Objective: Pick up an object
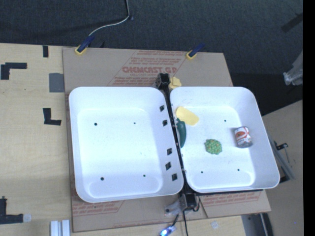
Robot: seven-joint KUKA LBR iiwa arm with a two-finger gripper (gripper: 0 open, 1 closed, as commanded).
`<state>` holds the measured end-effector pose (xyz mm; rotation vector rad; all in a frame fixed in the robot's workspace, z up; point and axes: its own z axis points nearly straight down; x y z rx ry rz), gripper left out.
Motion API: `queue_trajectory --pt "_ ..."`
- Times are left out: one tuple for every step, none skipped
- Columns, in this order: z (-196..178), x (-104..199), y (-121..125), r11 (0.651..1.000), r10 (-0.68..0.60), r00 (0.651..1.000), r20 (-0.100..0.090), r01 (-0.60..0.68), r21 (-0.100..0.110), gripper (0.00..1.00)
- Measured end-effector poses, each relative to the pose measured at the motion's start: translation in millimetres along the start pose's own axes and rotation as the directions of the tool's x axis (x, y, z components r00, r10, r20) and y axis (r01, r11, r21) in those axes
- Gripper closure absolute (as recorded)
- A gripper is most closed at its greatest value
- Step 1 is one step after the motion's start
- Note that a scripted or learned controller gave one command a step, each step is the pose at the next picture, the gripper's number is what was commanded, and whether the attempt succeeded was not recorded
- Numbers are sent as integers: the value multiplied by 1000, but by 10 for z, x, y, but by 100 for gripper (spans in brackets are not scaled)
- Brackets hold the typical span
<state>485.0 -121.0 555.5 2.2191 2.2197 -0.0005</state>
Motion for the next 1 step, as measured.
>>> queue_trajectory --pt "4 1 -1 1000 0 1000 0 0 1 0"
